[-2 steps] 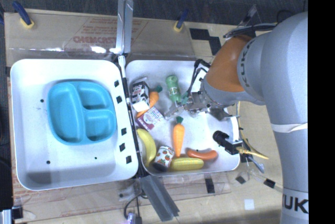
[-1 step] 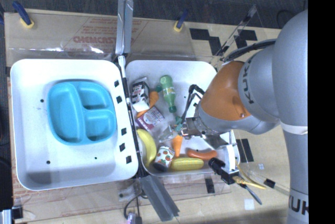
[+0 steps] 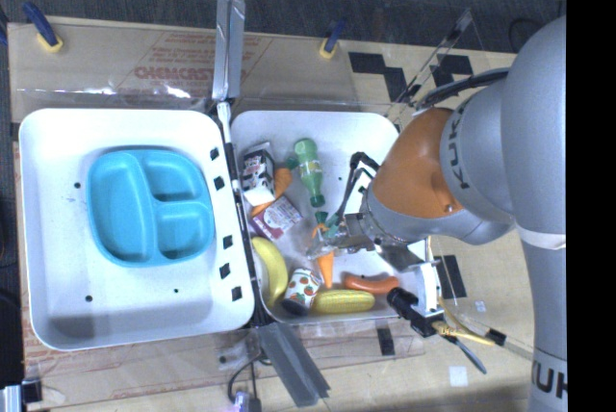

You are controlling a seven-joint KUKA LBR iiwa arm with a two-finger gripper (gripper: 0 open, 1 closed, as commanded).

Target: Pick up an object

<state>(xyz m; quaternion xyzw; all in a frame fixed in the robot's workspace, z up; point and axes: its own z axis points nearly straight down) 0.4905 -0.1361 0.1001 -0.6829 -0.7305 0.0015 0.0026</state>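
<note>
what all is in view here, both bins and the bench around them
left bin: 1, white, left half of the bench
divided tray: 1, light blue, lying in the left bin
right bin: 1, white, beside the left bin
bottle: 1, green, upper middle of the right bin
banana: 1, yellow, lower left of the right bin
carrot: 1, orange, right of the banana
packet: 1, white and maroon, above the banana
yellow fruit: 1, at the right bin's front wall
clamps: 2, blue, at the bench's far edge
arm: 1, grey with an orange band, reaching in from the right
tool: 1, dark, low over the right bin's clutter
</note>
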